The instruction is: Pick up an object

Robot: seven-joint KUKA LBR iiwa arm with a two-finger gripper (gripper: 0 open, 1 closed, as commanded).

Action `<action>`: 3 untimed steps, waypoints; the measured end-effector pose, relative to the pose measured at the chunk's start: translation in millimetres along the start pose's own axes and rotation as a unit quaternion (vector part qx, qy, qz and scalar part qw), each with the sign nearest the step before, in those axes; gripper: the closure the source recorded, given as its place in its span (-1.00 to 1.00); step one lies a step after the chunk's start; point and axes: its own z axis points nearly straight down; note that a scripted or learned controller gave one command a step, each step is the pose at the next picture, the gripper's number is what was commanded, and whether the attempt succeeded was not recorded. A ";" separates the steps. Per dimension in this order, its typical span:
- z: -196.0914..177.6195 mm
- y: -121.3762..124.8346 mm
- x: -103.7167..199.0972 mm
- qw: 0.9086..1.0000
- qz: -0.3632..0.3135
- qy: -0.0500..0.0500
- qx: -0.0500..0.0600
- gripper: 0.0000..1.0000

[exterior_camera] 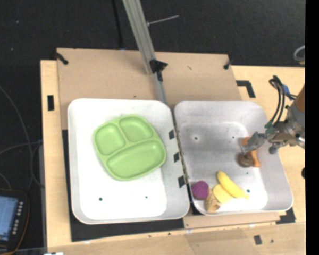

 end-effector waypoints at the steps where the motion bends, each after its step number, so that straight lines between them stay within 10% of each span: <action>1: 0.0 0.0 -0.1 1.000 0.000 0.000 0.000 -1.00; 3: 115.5 -1.9 0.2 1.000 0.002 0.000 0.003 -1.00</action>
